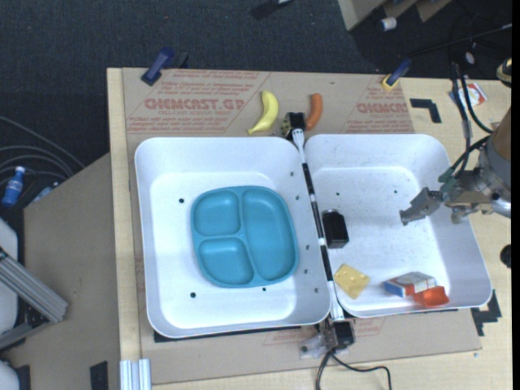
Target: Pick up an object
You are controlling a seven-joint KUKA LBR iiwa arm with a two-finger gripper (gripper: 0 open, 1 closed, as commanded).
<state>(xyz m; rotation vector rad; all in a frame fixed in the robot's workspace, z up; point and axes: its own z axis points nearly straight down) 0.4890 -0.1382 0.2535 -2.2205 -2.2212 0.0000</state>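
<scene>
dark carpet surrounds a pale worktop [122,218] topped with a brown printed board, and two shallow white bins sit side by side on it. the left bin [162,299] holds a blue divided plate [242,236] with three compartments, lying flat near the bin's middle. the right bin [382,157] carries the loose things: a small black block [334,227] just beside the divider between the bins, a yellow wedge like a piece of cheese [351,280] near the front left corner, and a small red, white and blue box [411,283] touching an orange-red item [432,296] against the front wall. behind the bins, on the board, lie a toy banana [265,113] and an orange carrot-like piece [314,110], apart from each other. a blue clamp [157,66] grips the board's far left corner.

the arm comes in from the right edge, and its gripper [416,207] hangs over the right half of the right bin, well apart from the black block and above the box near the front wall. how its grasping end is set cannot be told from this angle; nothing is visibly held in it. dark cables trail along the left edge of the floor.
</scene>
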